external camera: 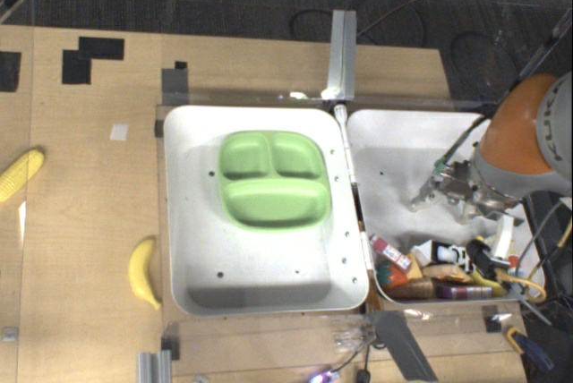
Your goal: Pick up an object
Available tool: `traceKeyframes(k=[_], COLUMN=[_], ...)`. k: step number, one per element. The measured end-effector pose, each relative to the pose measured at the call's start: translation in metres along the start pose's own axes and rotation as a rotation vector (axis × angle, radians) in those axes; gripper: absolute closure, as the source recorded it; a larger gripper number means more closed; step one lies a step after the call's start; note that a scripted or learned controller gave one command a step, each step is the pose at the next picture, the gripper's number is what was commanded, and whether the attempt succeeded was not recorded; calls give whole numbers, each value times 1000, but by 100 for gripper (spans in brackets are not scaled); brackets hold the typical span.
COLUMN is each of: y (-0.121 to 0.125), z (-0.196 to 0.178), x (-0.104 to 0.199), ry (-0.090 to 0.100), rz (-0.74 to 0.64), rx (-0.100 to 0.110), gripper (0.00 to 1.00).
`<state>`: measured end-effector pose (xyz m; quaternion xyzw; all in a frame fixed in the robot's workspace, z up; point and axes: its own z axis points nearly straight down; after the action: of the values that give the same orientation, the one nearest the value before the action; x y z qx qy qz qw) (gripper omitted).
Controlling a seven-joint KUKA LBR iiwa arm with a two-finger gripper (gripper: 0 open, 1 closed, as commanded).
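we read the pick as not yet made: gripper (436, 191) hangs over bare floor of the right bin (394, 148), whether spread or pinched we cannot tell, nothing visibly held, with the small-object pile (443, 268) at its 6 o'clock along the near wall.
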<state>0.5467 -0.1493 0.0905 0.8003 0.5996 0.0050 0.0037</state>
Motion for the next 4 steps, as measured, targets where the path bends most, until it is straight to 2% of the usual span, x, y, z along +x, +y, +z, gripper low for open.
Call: traceKeyframes(k=[1, 2, 3, 4], y=[21, -39, 27, 94], z=[-62, -1, 1, 4], x=[20, 30, 69, 92], ry=[-2, -1, 0, -1], rz=[-23, -165, -414, -233], rx=[7, -3, -3, 4], gripper=[0, 0, 0, 0])
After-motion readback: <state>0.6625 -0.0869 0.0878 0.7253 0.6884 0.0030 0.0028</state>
